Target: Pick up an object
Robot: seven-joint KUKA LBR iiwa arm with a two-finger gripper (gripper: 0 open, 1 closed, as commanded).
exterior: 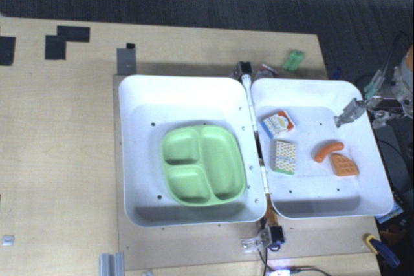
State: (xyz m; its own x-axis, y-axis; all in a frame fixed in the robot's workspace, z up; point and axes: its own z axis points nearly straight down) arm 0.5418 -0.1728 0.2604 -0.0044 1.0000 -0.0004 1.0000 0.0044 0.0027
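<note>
While the pincer (pixel 347 114) hangs beside it — spread unclear — the sausage (pixel 328 151) lies slantwise, upper-right to lower-left.

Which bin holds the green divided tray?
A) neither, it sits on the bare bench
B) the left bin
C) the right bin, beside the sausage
B: the green divided tray lies flat inside the left bin, while the right bin holds the small food items.

One fixed camera sits high above the table (pixel 65 158), looking down at a slant from a moderate distance, taking in both white bins (pixel 187 90) side by side.
</note>
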